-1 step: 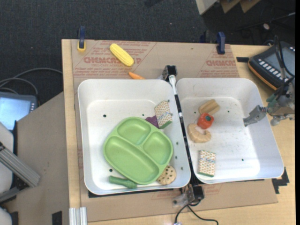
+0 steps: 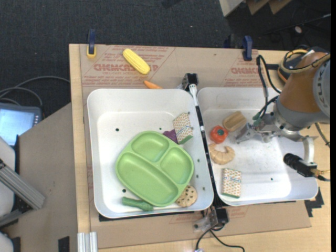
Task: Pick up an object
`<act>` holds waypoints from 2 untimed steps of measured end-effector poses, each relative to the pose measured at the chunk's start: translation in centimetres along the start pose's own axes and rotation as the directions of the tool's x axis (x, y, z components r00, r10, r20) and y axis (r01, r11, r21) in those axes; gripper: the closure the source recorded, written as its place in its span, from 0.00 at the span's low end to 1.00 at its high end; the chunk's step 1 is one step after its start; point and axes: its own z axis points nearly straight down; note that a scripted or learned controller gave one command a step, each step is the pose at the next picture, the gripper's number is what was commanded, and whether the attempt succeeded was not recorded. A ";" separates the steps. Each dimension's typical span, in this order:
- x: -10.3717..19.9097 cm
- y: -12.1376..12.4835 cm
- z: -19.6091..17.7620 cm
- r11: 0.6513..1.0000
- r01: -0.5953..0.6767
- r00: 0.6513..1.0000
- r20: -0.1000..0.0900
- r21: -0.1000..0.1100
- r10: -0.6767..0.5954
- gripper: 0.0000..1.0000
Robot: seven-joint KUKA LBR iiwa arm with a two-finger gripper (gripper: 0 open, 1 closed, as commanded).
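Four items lie loose in the right bin (image 2: 294, 193), so we hover our gripper (image 2: 245, 135) low beside the bun (image 2: 234, 122), finger state unclear.

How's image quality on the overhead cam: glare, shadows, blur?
Camera view: even, soft lighting; the right bin floor is bright but not blown out. Soft shadows lie under the green plate and beside the claw. Focus is sharp on the tomato and corn. No motion blur evident; the bench edges look slightly bowed.
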 end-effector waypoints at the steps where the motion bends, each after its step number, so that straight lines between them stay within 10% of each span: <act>1: 4.7 6.3 0.2 1.000 0.002 1.000 0.004 -0.014 -0.002 0.00; 2: 4.4 6.0 -0.8 1.000 -0.003 1.000 0.006 -0.011 0.003 1.00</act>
